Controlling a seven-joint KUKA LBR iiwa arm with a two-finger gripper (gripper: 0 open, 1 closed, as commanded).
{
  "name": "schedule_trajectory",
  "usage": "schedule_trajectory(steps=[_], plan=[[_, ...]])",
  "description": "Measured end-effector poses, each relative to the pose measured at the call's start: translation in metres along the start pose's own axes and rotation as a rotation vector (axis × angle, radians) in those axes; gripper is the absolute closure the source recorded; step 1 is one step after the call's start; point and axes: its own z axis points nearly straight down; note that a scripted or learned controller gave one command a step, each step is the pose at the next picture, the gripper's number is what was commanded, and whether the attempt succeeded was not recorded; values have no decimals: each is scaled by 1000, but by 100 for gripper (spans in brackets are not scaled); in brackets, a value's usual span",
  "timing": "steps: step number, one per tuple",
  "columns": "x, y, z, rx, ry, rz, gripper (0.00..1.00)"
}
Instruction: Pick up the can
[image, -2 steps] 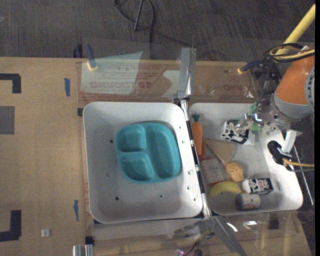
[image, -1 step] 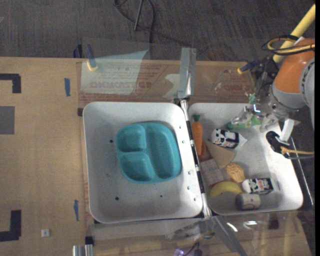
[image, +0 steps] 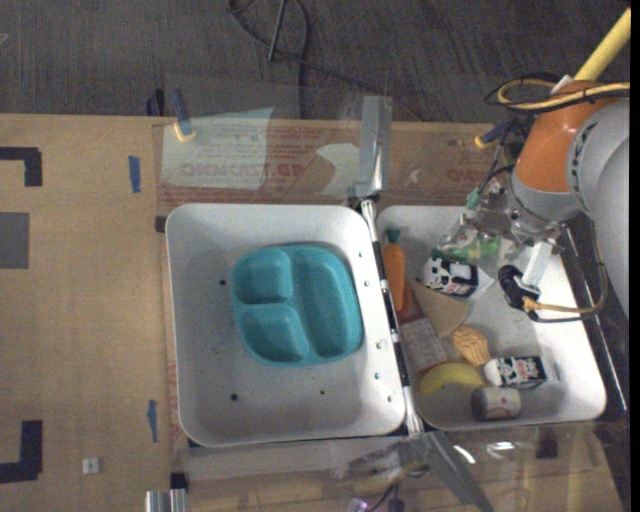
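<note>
Can (image: 496, 403): dull grey cylinder on its side, right bin (image: 585, 385), beside smooth yellow banana (image: 450, 379). Fingers (image: 478, 228): state unclear.

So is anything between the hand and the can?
Yes. The hand hovers at the right bin's far end; the grey can lies at its near edge, with a black-and-white carton just beyond it.

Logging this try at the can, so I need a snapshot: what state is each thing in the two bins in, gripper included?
Can: lying on its side, right bin's near edge, untouched.
Banana: lying beside the can.
Carrot: lying along the bin divider.
Teal tray: flat in the left bin, compartments up.
Cow-print carton: lying in the right bin, below the gripper.
Gripper: over the right bin's far end, far from the can.
</note>
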Motion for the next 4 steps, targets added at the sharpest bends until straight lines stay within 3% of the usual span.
schedule_trajectory(steps=[1,2,3,4], plan=[[-4,10,3,22,4,46,0],[-4,10,3,22,3,46,0],[-37,19,8,10,3,74,0],[-42,-10,8,9,-1,123,0]])
